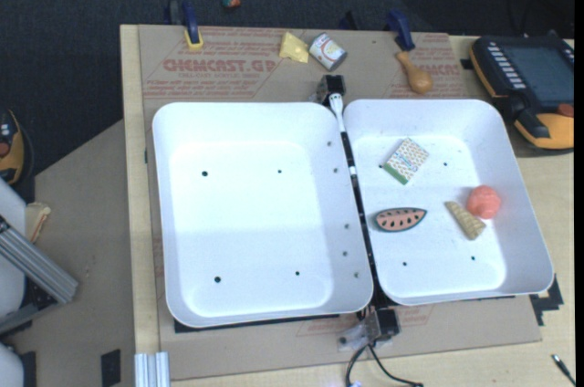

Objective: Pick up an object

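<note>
The right bin (511, 276) holds a small patterned green and white packet (405, 161) near its middle back. A watermelon slice toy (400, 219) lies toward the bin's left side. At the right are a pink ball (484, 201) and a tan cone-like piece (465, 220) touching it.
The left bin (182, 285) sits beside the right one, joined along a black clamp strip (348, 166). Behind the bins on the board lie a yellow wedge (294, 48), a small white box (328, 51) and a wooden piece (415, 73). A black and yellow pendant (534, 84) rests at the far right.
</note>
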`<state>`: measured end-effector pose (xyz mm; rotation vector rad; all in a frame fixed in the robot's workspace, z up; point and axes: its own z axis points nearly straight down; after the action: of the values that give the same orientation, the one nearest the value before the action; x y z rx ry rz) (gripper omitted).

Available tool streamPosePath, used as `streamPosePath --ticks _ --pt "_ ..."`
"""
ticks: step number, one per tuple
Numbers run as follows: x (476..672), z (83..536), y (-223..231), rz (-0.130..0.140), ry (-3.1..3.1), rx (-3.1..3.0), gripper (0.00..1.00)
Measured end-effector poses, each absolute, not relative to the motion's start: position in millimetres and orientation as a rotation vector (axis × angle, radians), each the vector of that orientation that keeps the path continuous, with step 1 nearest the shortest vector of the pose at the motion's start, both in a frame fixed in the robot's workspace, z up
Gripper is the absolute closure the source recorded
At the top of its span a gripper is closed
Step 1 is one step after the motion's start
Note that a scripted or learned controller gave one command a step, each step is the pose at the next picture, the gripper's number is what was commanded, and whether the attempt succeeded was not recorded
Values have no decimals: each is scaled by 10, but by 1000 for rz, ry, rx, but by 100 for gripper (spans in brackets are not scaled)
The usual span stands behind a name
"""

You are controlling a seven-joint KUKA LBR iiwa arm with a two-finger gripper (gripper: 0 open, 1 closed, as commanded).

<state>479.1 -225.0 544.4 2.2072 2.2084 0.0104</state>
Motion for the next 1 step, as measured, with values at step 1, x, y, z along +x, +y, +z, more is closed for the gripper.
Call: streamPosePath --ticks 1 --pt "5031 4306 -2129 -7 2230 2226 100"
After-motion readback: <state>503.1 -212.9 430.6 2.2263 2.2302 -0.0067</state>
